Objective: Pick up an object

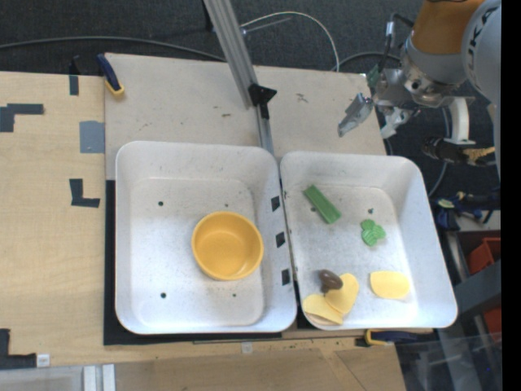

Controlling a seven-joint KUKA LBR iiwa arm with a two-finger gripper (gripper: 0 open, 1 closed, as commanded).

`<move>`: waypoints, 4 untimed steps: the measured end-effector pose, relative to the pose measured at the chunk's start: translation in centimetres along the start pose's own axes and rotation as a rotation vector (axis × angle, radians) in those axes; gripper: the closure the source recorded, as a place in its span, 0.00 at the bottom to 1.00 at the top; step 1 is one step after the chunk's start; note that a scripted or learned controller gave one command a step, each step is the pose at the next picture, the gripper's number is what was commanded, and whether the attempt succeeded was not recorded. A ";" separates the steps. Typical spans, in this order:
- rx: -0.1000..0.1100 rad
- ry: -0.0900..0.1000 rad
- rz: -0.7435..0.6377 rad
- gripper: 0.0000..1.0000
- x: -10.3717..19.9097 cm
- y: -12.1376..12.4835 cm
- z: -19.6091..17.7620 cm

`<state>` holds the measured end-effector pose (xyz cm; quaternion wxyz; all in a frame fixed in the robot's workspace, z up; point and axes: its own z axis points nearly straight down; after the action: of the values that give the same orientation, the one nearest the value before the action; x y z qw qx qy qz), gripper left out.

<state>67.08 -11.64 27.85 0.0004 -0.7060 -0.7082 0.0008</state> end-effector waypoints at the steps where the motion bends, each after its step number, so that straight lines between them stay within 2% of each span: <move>1: 0.000 0.000 0.000 0.00 0.0 0.0 0.0; 2: 0.005 -0.001 0.002 0.00 -0.8 -0.5 5.1; 4: 0.007 0.000 0.002 0.00 -1.0 -1.5 18.0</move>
<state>65.54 -12.67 9.89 0.0030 -0.7067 -0.7075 0.0031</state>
